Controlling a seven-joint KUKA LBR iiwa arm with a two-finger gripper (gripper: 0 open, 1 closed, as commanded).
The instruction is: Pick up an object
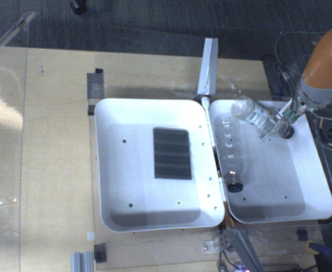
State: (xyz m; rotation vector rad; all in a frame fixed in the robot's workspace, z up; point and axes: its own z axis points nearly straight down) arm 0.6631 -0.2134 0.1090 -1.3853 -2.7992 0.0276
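Two shallow white plastic bins sit side by side on a pale wooden tabletop [52,169], seen from above at a slant. The left bin [115,208] holds a flat, dark grey ribbed rectangular pad [172,153], lying near its middle. The right bin [302,203] holds a clear plastic bottle with a black cap [232,154], lying on its side along the bin's left wall, cap toward the near edge. A second clear plastic bottle [250,112] rests tilted near the right bin's far left corner, its neck end toward the claw [280,126]. The grey arm with its orange band [324,67] reaches in from the right, and the claw is low over the far part of the right bin, just beside or touching that second bottle; whether it is clenched or released cannot be told from this angle. A grey metal bar [208,67] stands at the far junction of the two bins.
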